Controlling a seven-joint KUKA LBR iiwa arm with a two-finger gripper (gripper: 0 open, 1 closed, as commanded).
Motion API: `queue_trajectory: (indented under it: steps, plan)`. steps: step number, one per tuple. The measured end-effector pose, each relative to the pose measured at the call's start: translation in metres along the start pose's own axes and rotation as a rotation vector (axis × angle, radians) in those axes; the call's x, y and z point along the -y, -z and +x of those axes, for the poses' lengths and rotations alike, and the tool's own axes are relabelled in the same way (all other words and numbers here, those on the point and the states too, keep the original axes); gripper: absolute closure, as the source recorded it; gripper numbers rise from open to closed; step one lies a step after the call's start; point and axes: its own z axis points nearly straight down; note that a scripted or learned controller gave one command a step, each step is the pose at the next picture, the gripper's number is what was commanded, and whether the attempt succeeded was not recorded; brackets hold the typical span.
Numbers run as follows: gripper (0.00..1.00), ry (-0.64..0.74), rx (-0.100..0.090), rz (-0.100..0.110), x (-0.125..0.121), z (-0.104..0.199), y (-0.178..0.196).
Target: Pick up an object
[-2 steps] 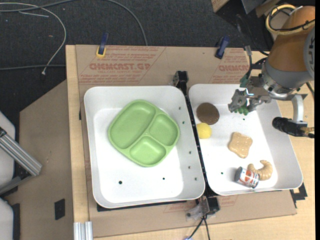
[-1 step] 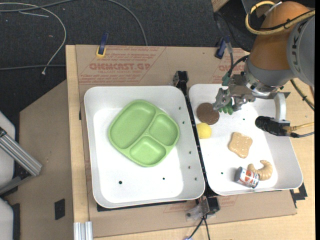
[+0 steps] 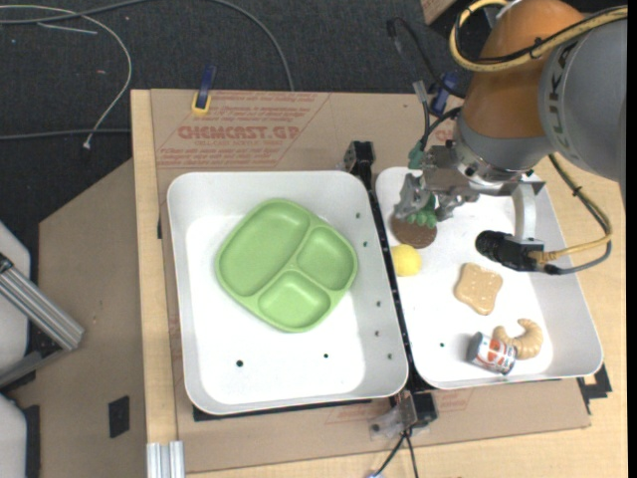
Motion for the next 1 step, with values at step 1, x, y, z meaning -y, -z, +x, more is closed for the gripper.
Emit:
queue_trajectory:
  steps: [1]
  plan:
    - [1.0,0.001,0.0,0.001,-0.0028,0.0538,0.0098]
